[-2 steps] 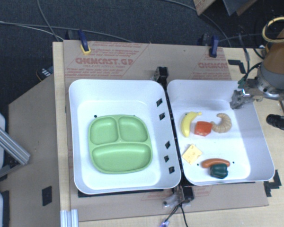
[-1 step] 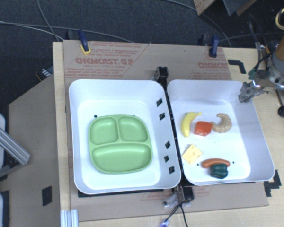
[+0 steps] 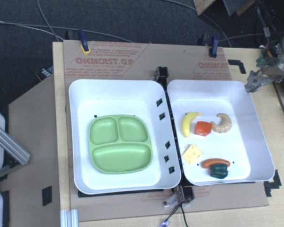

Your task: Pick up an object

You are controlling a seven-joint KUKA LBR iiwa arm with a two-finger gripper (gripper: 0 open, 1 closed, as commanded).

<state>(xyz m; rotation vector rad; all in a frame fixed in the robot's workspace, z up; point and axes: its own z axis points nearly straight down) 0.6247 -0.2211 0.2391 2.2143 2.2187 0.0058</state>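
The right bin (image 3: 255, 141) holds several toy foods. A yellow banana (image 3: 188, 122) lies at its left, a red piece (image 3: 203, 128) beside it, and a tan curled pastry (image 3: 223, 123) to the right. Nearer the front lie a yellow cheese wedge (image 3: 192, 153), a reddish sausage (image 3: 215, 162) and a dark green piece (image 3: 219, 171) touching it. My gripper (image 3: 253, 83) hangs at the bin's far right corner, over the rim, apart from all the foods. It is small and blurred at the frame's edge.
The left bin (image 3: 78, 126) holds a green divided plate (image 3: 120, 143). Black clips (image 3: 161, 72) join the bins along the middle wall. Blue clamps (image 3: 84, 45) hold the cardboard base at the back. Cables run across the dark floor behind.
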